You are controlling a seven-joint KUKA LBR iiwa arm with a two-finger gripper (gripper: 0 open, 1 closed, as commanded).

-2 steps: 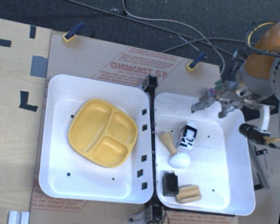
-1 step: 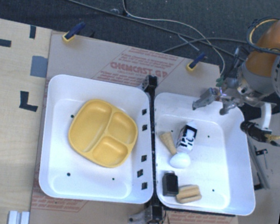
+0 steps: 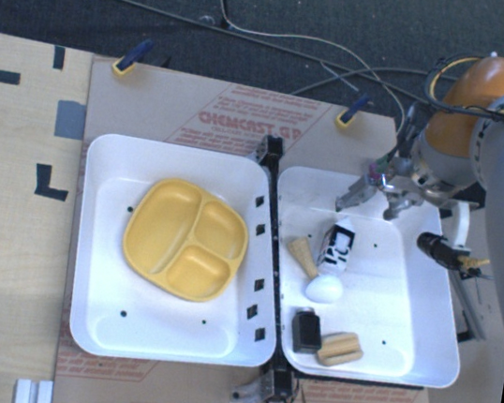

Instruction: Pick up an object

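Bench edge nearest us carries the lower rims of two shallow white bins set side by side. In the right bin [image 3: 418, 350], closest to us, we see a small black block [image 3: 306, 331] lying just beside a tan, cork-like cylinder [image 3: 339, 349], the two nearly touching. A little farther in sits a white rounded object [image 3: 323, 289], and above it a black-and-white item [image 3: 338, 246] that seems to touch it. Just left of these lies a small tan wedge [image 3: 302, 255], near the divider between the bins.

In the left bin [image 3: 98, 247] we find a yellow compartment tray [image 3: 186, 239], lying flat and slightly turned, well apart from everything in the other bin.

Farther back, over the far rim of the right bin, hangs the gripper [image 3: 375, 197], its two fingers spread apart with nothing between them. It stands above and clear of the black-and-white item. The grey arm with its orange band [image 3: 472, 98] reaches in from the right.

Beyond the bins we see brown cardboard [image 3: 237, 118] under them, held by two blue-and-yellow clamps [image 3: 134, 57], and cables [image 3: 261, 26] across dark flooring.
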